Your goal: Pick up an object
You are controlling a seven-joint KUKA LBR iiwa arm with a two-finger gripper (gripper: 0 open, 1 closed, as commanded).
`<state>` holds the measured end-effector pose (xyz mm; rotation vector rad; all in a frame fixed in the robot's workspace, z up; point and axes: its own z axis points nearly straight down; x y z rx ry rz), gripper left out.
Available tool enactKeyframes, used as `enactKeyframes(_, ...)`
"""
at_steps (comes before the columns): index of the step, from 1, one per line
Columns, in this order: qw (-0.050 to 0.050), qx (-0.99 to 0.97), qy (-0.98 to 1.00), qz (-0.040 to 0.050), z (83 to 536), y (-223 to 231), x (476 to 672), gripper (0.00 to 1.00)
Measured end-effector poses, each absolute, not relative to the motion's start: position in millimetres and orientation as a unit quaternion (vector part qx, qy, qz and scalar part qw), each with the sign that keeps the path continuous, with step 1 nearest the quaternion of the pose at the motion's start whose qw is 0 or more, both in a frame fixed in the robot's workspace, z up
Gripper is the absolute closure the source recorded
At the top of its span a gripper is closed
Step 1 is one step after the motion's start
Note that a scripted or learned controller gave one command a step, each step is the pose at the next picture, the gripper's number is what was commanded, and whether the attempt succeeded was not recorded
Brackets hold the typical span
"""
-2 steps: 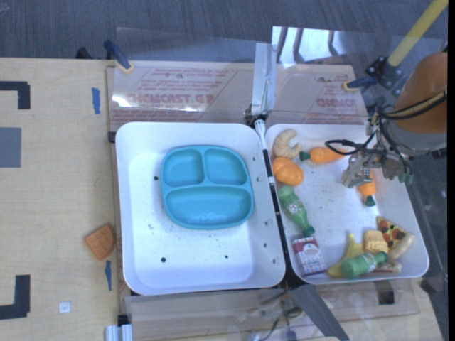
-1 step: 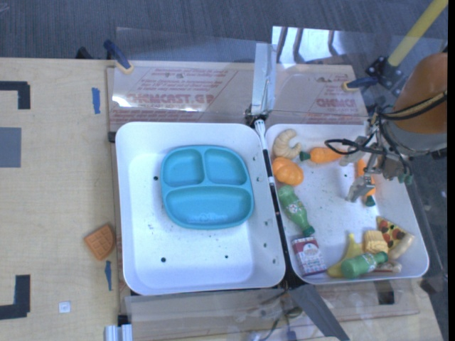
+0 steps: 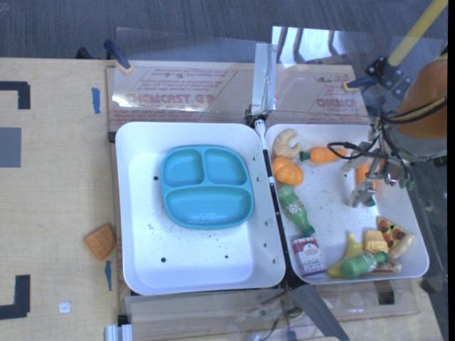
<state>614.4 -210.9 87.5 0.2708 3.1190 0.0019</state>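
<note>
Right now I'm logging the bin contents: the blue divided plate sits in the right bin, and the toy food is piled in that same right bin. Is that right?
Not quite. The camera view shows the blue divided plate in the left bin, alone there. The toy food, such as the croissant and carrot, is indeed in the right bin.

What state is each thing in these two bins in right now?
Blue plate: flat in left bin, compartments bare.
Green bottle: lying down, right bin.
Carrot: lying flat.
Croissant: resting in the corner.
Red box: lying flat.
Gripper: low over right bin, grasp unclear.
</note>
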Motion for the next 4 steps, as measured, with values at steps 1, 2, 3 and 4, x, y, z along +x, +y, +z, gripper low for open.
enactKeyframes(1,0.005,0.117,0.993,-0.0007,87.8,-199.2,615.3,0.0)
enactKeyframes(2,0.011,0.117,0.993,-0.0014,99.8,-199.4,619.1,1.0)
enactKeyframes(3,0.0,-0.153,0.988,0.0007,101.9,-209.1,555.3,1.0)
enactKeyframes(4,0.001,-0.154,0.988,0.0009,101.9,-208.7,555.5,0.0)
